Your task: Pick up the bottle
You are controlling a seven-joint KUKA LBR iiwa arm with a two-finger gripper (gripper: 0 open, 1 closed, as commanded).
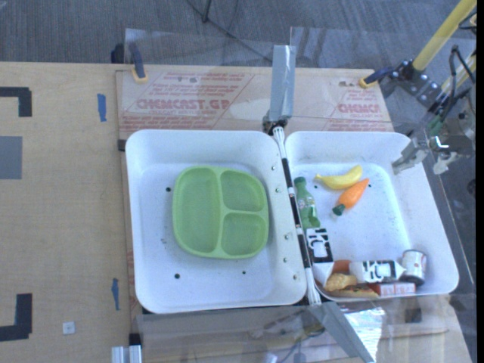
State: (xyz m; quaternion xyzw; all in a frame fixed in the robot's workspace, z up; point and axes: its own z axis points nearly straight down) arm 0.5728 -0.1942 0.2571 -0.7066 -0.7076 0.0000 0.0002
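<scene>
None of the pick is done, we judge: the bottle (306,204) lies centre-frame against its bin's left wall, while the gripper (414,157), whose grip state we cannot tell, hovers right of it.

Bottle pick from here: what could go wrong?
1. The green bottle lies along the right bin's left wall, beside the divider; a finger may hit the wall rather than straddle it.
2. The banana and the carrot lie close to its right, so a wide approach could nudge or grab one instead.
3. The gripper sits at the bin's far right rim, so it likely must cross the bin first.
</scene>
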